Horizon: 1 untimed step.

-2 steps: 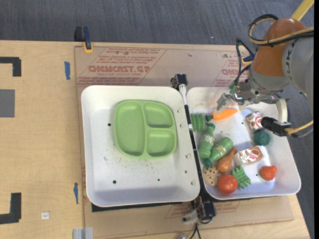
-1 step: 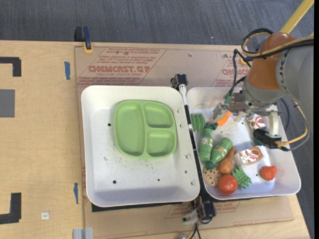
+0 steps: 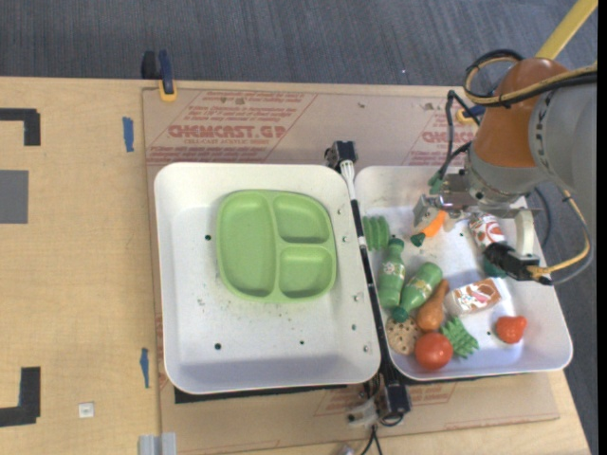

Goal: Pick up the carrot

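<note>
Clearly small orange carrot [image 3: 433, 223], green-tipped, right bin [image 3: 555, 335]

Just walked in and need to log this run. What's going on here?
The arm's gripper is down in the right bin, at a small orange carrot near the bin's back. Whether it actually holds the carrot cannot be told. Other toy food, including a tomato and green bottles, lies nearer the front. The left bin carries a green divided plate.

The arm [image 3: 560, 131] came in from the right, orange band up top, wrist bent down, with the gripper [image 3: 438, 211] hanging low at its left end.
</note>
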Each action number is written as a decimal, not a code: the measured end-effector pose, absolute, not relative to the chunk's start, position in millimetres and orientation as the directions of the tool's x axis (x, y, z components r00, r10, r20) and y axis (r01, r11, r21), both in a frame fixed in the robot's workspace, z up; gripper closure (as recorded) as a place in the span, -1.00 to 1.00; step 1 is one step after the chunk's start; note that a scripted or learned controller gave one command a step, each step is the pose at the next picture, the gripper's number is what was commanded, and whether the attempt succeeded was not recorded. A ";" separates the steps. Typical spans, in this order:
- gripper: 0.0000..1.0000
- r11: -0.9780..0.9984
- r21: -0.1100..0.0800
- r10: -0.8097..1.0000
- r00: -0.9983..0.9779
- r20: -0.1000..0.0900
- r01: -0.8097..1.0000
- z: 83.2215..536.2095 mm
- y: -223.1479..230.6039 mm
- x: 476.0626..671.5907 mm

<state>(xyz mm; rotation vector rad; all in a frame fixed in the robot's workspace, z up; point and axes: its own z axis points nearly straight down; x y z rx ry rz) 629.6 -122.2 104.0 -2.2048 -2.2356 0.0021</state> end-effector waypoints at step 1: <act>1.00 -0.319 0.002 0.948 0.319 0.000 0.948 231.1 -69.7 667.1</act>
